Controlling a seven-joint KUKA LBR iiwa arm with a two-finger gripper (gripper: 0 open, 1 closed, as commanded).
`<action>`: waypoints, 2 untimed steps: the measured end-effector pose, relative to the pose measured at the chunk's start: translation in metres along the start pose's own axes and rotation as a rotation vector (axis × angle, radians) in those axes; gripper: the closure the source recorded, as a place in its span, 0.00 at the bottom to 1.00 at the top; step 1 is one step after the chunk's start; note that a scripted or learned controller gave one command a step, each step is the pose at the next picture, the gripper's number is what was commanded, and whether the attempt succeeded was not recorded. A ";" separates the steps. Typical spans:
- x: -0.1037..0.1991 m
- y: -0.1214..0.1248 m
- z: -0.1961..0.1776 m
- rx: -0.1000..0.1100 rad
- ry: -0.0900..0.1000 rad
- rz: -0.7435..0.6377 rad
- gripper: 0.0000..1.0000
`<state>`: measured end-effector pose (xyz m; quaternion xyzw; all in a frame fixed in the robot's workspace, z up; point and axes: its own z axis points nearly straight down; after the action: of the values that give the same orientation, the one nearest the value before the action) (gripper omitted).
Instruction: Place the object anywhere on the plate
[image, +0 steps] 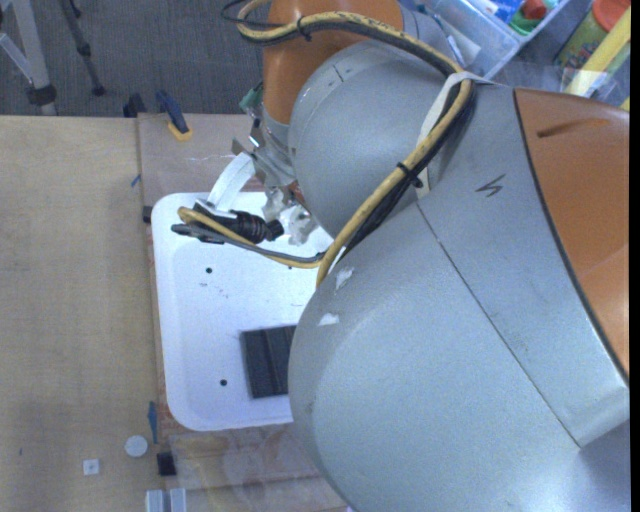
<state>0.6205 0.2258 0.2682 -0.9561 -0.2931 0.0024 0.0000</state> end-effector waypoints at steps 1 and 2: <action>-0.002 -0.001 -0.167 -0.001 0.003 -0.009 1.00; 0.008 0.008 -0.113 -0.001 0.006 0.396 1.00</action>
<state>0.6324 0.2237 0.3807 -0.9951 -0.0991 -0.0006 -0.0001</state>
